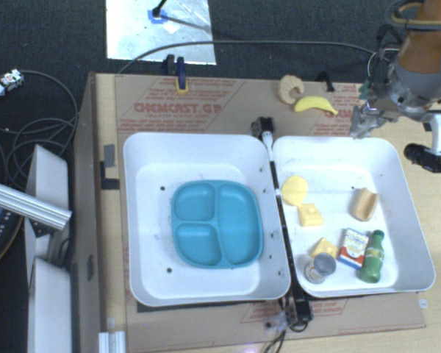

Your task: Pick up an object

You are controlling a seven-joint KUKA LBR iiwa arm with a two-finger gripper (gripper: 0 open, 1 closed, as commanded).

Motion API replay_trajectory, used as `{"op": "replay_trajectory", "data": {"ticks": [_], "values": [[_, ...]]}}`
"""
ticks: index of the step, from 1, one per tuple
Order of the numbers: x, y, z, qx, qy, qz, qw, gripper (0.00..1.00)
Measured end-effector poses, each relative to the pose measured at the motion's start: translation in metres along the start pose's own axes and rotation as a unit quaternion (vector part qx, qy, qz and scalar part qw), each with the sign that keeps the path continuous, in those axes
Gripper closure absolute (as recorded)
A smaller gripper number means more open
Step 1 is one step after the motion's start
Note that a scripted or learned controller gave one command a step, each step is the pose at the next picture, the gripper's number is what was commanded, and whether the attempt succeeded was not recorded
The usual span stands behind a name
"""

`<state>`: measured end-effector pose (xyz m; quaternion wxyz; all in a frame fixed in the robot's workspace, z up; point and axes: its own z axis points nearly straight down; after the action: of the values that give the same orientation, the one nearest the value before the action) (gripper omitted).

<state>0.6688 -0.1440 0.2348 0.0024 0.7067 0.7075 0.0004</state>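
Objects: right bin (397, 160) holds a yellow round piece (295, 189) and yellow wedge (310, 215) by its left wall, a tan block (364, 204) toward the right, and a can (320, 268), small box (353, 247) and green bottle (371, 256) near the front edge.
Handling: all look small, light and rigid; the box has flat sides for a grip, the bottle's body is round and likely slippery, the can smooth metal.
Best hold: across the tan block's sides, since it stands apart.
Gripper (364, 123): above the right bin's back edge, holding nothing; open or closed, cannot tell.
Left bin (154, 153): glossy blue divided plate (216, 223) in the middle.
Counter (228, 105): banana (314, 105) and a pale ring-shaped piece (290, 88) at the back edge.
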Motion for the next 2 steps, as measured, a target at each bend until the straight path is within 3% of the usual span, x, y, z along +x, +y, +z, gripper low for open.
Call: {"op": "replay_trajectory", "data": {"ticks": [2], "values": [[0.093, 0.0, -0.008, 0.0, 0.002, -0.002, 1.0, 1.0]]}}
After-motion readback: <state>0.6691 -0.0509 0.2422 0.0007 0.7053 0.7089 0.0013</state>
